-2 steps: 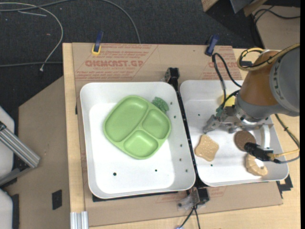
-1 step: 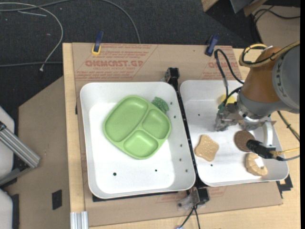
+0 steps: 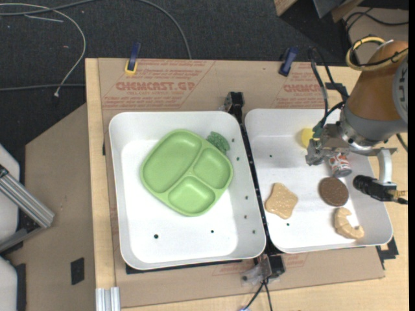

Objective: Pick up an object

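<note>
My gripper [image 3: 323, 151] hangs low over the upper part of the right bin [image 3: 279, 235], the arm coming in from the right. A small yellow object [image 3: 305, 136] lies just to its upper left, partly hidden by the gripper. A red and white can-like object [image 3: 340, 166] sits right beside the gripper at its lower right. Further toward the front lie a tan cracker-shaped piece [image 3: 281, 201], a round brown disc [image 3: 333, 191] and a tan curved piece [image 3: 347, 223]. Whether anything is held is hidden by the wrist.
The left bin [image 3: 130, 238] holds a green divided plate [image 3: 187, 172] with a small dark green piece [image 3: 219, 141] at its upper right edge. A raised divider [image 3: 249, 173] separates the bins. Cables and a black fitting [image 3: 376, 188] hang off the arm at right.
</note>
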Controlling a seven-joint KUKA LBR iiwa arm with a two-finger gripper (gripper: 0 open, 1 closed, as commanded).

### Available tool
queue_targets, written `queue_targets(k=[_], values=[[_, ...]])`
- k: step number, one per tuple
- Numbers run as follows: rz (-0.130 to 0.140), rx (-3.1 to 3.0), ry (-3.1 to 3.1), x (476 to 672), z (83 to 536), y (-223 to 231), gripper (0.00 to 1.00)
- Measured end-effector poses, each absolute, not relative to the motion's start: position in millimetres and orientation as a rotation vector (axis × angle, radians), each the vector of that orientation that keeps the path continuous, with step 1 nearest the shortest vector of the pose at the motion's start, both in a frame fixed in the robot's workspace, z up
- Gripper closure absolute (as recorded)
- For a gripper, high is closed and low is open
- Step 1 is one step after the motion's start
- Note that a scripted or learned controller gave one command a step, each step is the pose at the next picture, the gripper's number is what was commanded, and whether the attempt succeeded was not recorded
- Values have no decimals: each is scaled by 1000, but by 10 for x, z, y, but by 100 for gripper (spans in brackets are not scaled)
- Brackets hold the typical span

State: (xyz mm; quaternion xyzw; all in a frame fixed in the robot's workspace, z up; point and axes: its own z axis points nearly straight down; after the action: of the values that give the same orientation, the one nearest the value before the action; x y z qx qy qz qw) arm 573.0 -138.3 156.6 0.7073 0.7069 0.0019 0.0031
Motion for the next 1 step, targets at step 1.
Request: queue_targets(k=[1], values=[[6,2216,2219,5747,2004,-1381,100]])
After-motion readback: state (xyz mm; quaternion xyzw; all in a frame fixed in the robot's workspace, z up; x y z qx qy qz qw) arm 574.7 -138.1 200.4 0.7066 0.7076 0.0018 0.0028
